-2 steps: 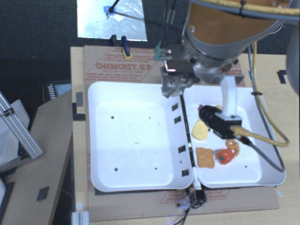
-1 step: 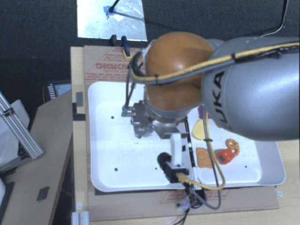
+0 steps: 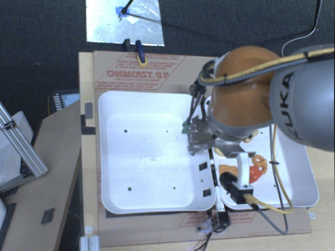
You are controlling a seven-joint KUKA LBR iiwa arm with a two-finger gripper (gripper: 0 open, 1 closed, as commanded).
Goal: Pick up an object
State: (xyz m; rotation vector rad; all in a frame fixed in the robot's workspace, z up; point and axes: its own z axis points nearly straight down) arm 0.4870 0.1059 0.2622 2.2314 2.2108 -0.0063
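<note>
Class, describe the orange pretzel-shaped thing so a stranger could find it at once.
Find the two white bins and take the right bin, under the arm. Near its front lies the orange pretzel-shaped thing. Unlike the solid red piece beside it, it has holes through it.

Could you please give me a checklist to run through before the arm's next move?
1. Things to pick: orange and red pieces lie in the right bin. Ok.
2. Is the gripper above them: it hangs by the right wall of the left bin, apart from the pieces. Not ok.
3. Already carrying something: cannot tell.
4. Rest of the right bin: hidden under the arm. Cannot tell.
</note>
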